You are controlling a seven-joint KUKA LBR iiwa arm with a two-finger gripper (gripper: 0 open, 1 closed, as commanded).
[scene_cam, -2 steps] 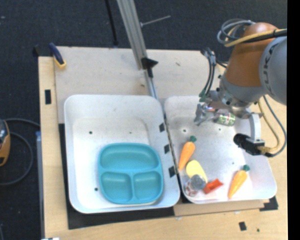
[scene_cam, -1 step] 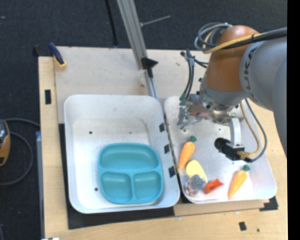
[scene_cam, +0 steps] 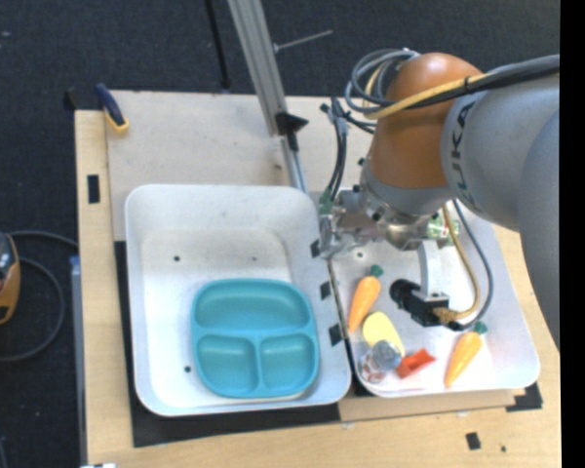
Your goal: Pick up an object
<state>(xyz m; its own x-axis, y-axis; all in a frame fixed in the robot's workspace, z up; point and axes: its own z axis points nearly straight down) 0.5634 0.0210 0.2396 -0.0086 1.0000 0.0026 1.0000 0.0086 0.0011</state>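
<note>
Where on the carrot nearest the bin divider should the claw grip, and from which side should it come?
Grip the carrot across its thicker orange body, probably just below the green top, coming straight down from above. It lies flat and slanted in the right bin, so closing across its narrow width suits it best. The yellow object crowds its lower tip, leaving less room there.

pale wooden bench (scene_cam: 175,139), two white bins (scene_cam: 156,261) side by side, perhaps a clamp (scene_cam: 112,108)
</note>
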